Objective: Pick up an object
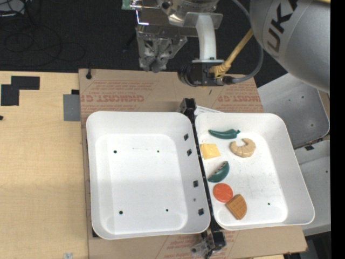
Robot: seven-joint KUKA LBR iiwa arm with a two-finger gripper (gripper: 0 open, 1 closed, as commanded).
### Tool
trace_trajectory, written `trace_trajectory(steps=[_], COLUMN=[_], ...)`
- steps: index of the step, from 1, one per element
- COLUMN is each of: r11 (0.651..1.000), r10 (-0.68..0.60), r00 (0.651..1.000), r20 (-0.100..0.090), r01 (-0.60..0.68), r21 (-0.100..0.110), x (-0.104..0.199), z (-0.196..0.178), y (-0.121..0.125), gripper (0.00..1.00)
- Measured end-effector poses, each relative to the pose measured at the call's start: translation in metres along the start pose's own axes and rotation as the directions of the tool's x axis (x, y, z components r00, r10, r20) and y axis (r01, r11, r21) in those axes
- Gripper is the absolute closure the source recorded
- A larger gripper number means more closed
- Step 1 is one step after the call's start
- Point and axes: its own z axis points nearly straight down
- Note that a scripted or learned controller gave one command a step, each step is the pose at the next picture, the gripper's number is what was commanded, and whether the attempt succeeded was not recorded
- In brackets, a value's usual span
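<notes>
Nearest the camera, the right bin [294,171] has all the pieces, bunched in its left half by the divider.

Closest is a tan wedge [236,206], like toast or a cracker, lying flat near the bin's front edge. A red-orange disc [222,192] is just behind it and to its left, touching or almost touching.

Next back is a dark teal curved piece [220,171], like a pepper or bean, angled toward the divider. A yellow square block [209,151], like cheese, sits behind that, right up against the bin's left wall.

A beige croissant-shaped piece [243,147] lies to the right of the yellow block, apart from it. A green chili pepper [223,133] lies farthest back in this bin, sideways, just behind the croissant.

The left bin [102,144] sits side by side with the right one, with black clips along the shared edge. Both rest on a cardboard sheet [124,93] with red print, on a light wood bench [38,171].

Far back, the gripper [156,63] hangs above the bench behind the left bin, well apart from every piece and holding nothing. Its fingers look close together, pointing down. The grey arm [291,26] fills the top right corner.
</notes>
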Motion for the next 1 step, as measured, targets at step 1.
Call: trace_trajectory(steps=[1], r11=[1.0], r10=[0.0], r00=[1.0], r20=[0.0], r01=[0.0], r21=[0.0], x=[-0.0001], z=[0.0], y=[0.0], gripper=[1.0])
